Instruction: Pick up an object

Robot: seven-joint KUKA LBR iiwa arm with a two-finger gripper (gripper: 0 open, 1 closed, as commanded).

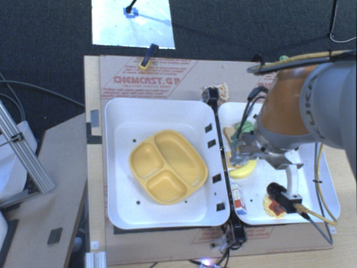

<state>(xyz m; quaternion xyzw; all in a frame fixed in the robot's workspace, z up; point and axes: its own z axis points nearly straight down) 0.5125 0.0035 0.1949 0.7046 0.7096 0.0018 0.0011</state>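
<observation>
Yellow curved banana-like object (244, 171) lying in right bin (329, 197) near its left wall, partly under the arm's wrist, gripper (240, 152) directly over it, jaws' state cannot be told, yellow three-compartment tray (168, 166) in left bin (125, 124).

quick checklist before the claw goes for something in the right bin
1. Claw over the right bin: ok.
2. Target in reach: yellow banana-like piece lies just below the claw: ok.
3. Claw open or shut: cannot tell, wrist blocks it.
4. Anything already held: cannot tell.
5. Neighbours clear of target: green item sits beside the claw, partly hidden: cannot tell.
6. Yellow divided plate in the left bin, out of the way: ok.
</observation>
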